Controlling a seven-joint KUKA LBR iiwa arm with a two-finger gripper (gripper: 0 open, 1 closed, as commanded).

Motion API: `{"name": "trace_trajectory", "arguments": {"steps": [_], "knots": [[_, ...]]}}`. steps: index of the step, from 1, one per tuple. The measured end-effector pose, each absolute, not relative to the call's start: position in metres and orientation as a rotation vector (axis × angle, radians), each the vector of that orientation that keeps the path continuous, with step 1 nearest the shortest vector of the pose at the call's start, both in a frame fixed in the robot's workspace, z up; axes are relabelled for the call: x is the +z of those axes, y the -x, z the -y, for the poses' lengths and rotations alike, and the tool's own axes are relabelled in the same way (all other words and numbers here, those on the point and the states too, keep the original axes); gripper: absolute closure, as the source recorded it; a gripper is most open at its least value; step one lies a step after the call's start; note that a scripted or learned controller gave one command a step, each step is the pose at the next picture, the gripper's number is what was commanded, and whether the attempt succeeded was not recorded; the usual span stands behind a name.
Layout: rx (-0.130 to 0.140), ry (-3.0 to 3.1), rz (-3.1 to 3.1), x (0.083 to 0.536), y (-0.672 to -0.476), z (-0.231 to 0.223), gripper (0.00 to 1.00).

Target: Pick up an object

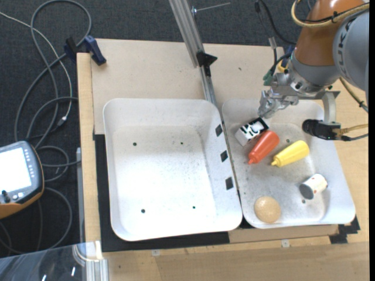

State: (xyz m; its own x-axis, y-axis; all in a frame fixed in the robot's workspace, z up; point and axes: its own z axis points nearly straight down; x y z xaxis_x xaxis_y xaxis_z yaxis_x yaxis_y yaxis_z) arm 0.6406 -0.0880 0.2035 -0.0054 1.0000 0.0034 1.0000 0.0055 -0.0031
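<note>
The gripper (270, 105) hangs over the far part of the right-hand shallow white bin (340, 186), just beside and above the small black-and-white box-shaped object (251, 131). Whether anything lies between the gripper's parts, or how they stand, cannot be told from this view.

The box lies near the bin's left wall, touching or nearly touching the orange-red plastic bottle (263, 146). A yellow plastic bottle (289, 153) lies just beside that. A small white cup-shaped object with a red mark (314, 185) and a tan round ball (267, 208) sit nearer the front. The left-hand shallow white bin (117, 157) adjoins on the worktop (146, 69).

Handling estimate: the box appears light and rigid, with flat faces suited to a grasp across its short width. The bottles look smooth and rounded; grasp across the body, as they may roll or slip. The ball may roll away.
</note>
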Motion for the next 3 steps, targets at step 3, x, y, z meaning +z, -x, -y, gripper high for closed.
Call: {"name": "trace_trajectory", "arguments": {"steps": [3], "knots": [[0.001,2.211,2.225,0.235,-0.611,-0.063,1.00]]}}
